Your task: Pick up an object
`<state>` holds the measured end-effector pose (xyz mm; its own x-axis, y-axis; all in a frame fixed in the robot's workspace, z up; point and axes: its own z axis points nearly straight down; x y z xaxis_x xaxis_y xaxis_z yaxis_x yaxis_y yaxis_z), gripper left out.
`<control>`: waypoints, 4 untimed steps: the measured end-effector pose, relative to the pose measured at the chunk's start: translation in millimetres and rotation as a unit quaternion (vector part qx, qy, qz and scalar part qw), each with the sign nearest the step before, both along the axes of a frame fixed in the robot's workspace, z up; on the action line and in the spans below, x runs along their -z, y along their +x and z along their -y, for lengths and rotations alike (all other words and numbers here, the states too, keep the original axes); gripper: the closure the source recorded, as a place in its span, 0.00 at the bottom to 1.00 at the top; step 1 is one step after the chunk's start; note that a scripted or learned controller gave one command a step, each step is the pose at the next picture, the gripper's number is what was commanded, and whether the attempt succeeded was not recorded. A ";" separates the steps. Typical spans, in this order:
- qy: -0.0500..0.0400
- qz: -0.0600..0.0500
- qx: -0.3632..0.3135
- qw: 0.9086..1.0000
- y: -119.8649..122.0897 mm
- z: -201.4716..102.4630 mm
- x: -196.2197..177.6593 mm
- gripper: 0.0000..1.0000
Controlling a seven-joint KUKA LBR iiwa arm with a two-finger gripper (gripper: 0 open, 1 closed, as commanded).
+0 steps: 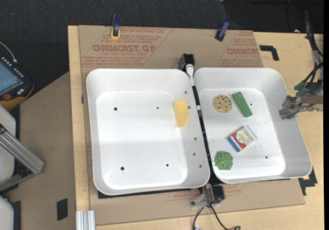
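Dark carpet surrounds a bench topped with brown cardboard [154, 43], and on it sit two shallow white bins side by side. In the left bin [103, 100] a single yellow block [181, 113] lies near the right wall, its long axis running far to near. The right bin [272, 82] carries four things: a round speckled cookie [222, 103] toward the far left, a green bar [242, 104] just beside it on the right and tilted a little off the far-near line, a small red, white and blue box [242, 138] near the middle and turned at a slant, and a bumpy green clump [223, 160] toward the near left corner.

At the right rim of the right bin hangs the gripper [290, 108], small and blurred against the wall; whether it is spread or closed I cannot tell, and nothing can be seen in it.

Every candidate lies to the left of the tool. My judgement is that the green bar is the nearest, almost straight left, with the box a little nearer to the camera and also close. The bar's long axis runs roughly far to near, so a grasp across its narrow width looks the most natural; the cookie right beside it could get in the way.
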<state>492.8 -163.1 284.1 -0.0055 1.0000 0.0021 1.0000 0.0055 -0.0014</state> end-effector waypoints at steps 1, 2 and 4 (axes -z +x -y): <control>-0.004 0.003 0.006 1.000 -14.4 65.1 -20.9 1.00; 0.001 -0.001 -0.001 1.000 -8.4 -14.7 1.1 1.00; 0.000 0.001 -0.002 1.000 -12.5 -20.7 -14.5 1.00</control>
<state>480.3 -142.4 298.7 -0.0092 1.0000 0.0031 1.0000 0.0092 -0.0002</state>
